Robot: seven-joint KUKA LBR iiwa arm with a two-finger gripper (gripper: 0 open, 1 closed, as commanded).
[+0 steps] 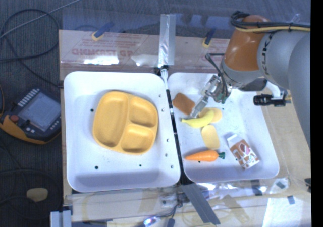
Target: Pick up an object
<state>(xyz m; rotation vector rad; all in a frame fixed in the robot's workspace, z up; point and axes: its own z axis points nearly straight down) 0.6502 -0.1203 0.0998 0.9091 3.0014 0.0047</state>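
In the right bin (262, 120) lie a yellow banana (196, 120), a brown flat piece (182, 102), a pale yellow round item (216, 115), a pale yellow oval piece (210, 137), an orange carrot (201, 156) and a small brown-and-white carton (243, 152). My gripper (198, 110) reaches down from the right, slanting toward the bin's left side. Its tip sits just above the banana's upper edge, between the brown piece and the round item. Whether it touches the banana is unclear.
The left bin (81, 120) holds a yellow divided plate (125, 121). The wall between the two bins (171, 120) runs just left of the brown piece. The grey arm with its orange band (245, 52) hangs over the right bin's back right corner.
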